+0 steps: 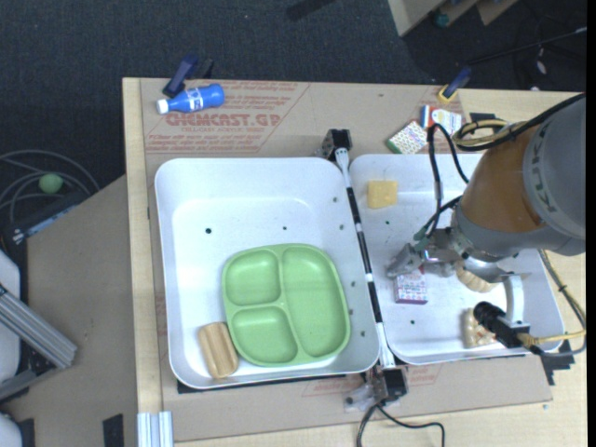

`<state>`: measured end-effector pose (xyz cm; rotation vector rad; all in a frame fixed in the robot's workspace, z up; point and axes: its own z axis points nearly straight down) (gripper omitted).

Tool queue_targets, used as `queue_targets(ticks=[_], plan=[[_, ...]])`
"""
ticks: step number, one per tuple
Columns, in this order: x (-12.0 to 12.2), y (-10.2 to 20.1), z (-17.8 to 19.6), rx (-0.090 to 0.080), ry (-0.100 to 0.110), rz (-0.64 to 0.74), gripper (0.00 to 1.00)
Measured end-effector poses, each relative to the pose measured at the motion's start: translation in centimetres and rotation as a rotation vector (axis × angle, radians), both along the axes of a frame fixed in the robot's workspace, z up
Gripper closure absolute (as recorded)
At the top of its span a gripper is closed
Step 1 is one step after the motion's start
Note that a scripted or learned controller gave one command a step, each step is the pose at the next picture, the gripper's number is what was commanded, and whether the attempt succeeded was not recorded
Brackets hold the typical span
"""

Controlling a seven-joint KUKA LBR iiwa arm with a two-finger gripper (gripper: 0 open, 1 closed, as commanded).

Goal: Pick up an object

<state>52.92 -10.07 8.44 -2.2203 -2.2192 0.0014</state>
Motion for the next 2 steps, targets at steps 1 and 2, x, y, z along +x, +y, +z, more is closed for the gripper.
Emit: queue_targets(ticks=[1,2], plan=[[-0.19,0.54,0.0,0.0,0.0,0.0,0.0],[-0.17,0.54,0.97,0.0,-0.001,-0.001,1.0]])
